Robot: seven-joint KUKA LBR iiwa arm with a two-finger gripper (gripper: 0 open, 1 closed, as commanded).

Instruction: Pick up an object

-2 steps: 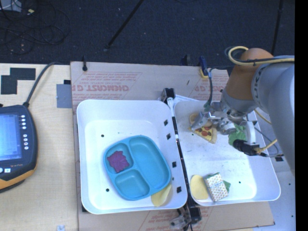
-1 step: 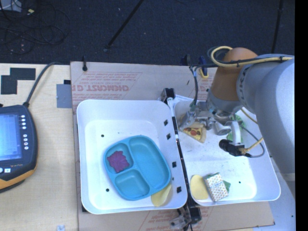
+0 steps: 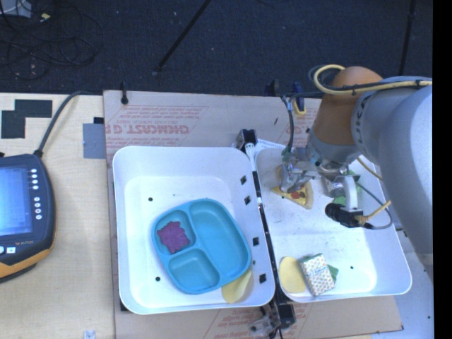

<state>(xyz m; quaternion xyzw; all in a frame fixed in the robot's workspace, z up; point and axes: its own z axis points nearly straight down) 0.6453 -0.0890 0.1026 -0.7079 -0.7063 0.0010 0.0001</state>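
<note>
From the overhead camera view we see our gripper (image 3: pixel 293 182) low in the right bin (image 3: pixel 385 277), near its back-left corner, right over a small yellow-and-brown piece (image 3: pixel 304 196) that looks like a toy pizza slice. Whether the jaws are spread or closed, and whether they have any hold on the slice, we cannot tell; the wrist hardware hides the tips.

We judge the slice to be light, flat and fairly stiff, probably smooth plastic, so it may slide out of a pinch. Taking it across its narrow width, near the middle, seems the safest hold.

Room is tight on one side: the slice lies close to the divider wall (image 3: pixel 256 210) between the bins, so we have little clearance leftward. Towards the front the bin floor is open until a pale yellow piece (image 3: pixel 291 274) and a patterned block (image 3: pixel 319 274) touching it at the front edge. The left bin (image 3: pixel 141 168) holds a blue compartment plate (image 3: pixel 205 246) with a purple item (image 3: pixel 173 236) in its left section.
</note>
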